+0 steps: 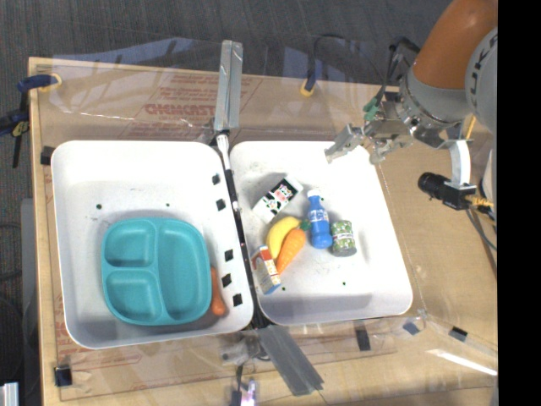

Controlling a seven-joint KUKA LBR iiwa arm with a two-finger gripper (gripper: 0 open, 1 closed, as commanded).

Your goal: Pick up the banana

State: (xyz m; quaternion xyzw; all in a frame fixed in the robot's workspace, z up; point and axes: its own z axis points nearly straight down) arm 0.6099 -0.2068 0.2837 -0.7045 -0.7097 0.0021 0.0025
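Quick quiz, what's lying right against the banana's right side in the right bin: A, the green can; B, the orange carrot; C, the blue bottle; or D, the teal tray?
B: the orange carrot lies slanted against the banana, with the blue bottle farther right.

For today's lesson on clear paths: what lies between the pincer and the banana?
In the camera view, between the pincer and the banana: mostly bare bin floor; the blue bottle stands just beside that line.

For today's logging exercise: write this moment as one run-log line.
end effector: above right bin's far edge | banana: in bin, beside carrot | not grasped
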